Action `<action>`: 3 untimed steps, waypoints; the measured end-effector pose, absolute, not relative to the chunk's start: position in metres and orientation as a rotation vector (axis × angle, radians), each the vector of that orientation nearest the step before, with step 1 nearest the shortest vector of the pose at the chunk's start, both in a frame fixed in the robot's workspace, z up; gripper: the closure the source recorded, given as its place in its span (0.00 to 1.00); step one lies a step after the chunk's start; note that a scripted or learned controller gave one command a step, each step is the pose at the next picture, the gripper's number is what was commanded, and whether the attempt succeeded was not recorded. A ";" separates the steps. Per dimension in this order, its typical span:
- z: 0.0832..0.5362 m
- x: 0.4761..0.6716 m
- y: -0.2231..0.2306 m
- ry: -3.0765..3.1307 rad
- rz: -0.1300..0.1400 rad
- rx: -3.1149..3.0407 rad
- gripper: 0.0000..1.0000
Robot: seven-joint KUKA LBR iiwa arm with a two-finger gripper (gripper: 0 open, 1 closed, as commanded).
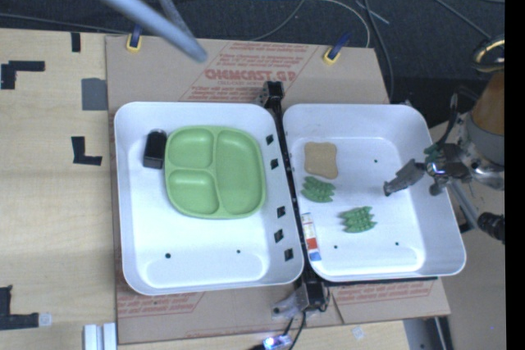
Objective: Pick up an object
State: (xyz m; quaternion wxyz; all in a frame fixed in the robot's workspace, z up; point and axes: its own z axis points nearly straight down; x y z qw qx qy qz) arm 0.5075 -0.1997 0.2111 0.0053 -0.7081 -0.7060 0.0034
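Green divided plate (216, 173), black block (154, 149), tan bread slice (321, 160), 2 white bins (135, 127).

Arm visible at the right edge of the camera view. Wrist section: rounded grey metal housing (480, 145), smooth, with a lighter silvery ring at its lower rim. Above it, a curved orange band (492, 106), partly blurred. A thin yellowish ring-shaped cable loop (490, 52) sits near the top of the arm, against the dark background. From the wrist, a dark grey two-finger gripper (399, 180) projects as a narrow, angular metal piece, darker than the housing. Around the gripper mount: small black brackets and thin dark wires (439, 156), detail too fine to resolve. A black knob-like fitting (492, 224) shows below the wrist. No legible markings.
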 end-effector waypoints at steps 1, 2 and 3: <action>0.217 0.510 -0.200 -2.221 0.002 -2.220 0.00; 0.153 0.504 -0.198 -2.217 0.006 -2.217 0.00; 0.109 0.500 -0.200 -2.218 0.006 -2.217 0.00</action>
